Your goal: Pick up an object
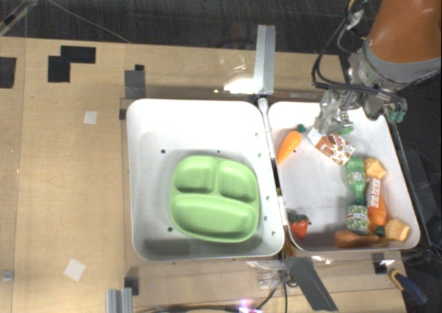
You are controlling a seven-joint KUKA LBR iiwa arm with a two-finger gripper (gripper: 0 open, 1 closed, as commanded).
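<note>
My gripper (333,124) hangs over the far part of the right bin (404,159), open with nothing between its fingers. Just below its tips lies a small white, orange and brown packet (336,148), tilted on the bin floor. An orange carrot (289,146) lies to the left of the packet, near the wall between the bins. Along the right side are a green can (356,177), a second green can (358,218), an orange bottle (376,201) and a waffle cone (375,166).
The left bin (148,139) holds a green divided plate (214,197). At the right bin's near edge lie a small red tomato (299,224), a brown sausage (353,239) and another cone (398,229). A metal post (265,59) stands behind the bins.
</note>
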